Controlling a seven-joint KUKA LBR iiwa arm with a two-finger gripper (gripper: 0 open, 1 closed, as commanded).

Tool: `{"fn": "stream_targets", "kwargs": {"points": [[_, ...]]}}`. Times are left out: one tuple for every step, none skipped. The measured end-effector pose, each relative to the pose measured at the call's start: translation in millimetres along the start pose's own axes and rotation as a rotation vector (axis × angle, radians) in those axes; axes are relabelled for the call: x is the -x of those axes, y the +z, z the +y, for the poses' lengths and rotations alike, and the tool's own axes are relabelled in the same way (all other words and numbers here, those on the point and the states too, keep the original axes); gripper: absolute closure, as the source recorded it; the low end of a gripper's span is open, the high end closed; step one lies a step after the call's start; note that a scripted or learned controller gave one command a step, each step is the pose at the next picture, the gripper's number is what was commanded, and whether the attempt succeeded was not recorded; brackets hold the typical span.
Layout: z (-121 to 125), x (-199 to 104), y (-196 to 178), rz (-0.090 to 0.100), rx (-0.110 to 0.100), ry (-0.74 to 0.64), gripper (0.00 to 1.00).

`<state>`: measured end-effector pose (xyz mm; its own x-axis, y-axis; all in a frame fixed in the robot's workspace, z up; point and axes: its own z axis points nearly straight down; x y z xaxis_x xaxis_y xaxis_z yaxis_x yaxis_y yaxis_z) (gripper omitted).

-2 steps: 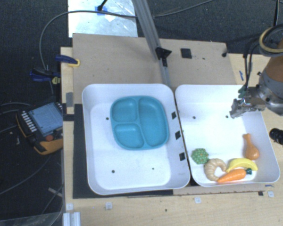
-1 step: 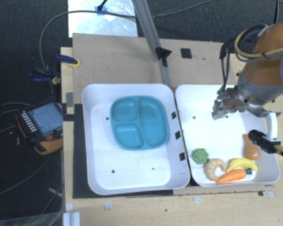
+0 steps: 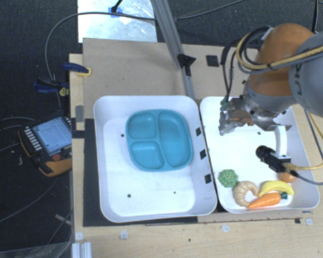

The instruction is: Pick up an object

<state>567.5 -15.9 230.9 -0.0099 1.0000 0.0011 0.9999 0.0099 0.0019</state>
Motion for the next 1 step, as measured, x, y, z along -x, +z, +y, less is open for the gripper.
{"fn": "stream_targets", "kwargs": {"points": [[5.7, -46.9, -5.4, 0.0, 0.0, 0.0, 1.0]]}}
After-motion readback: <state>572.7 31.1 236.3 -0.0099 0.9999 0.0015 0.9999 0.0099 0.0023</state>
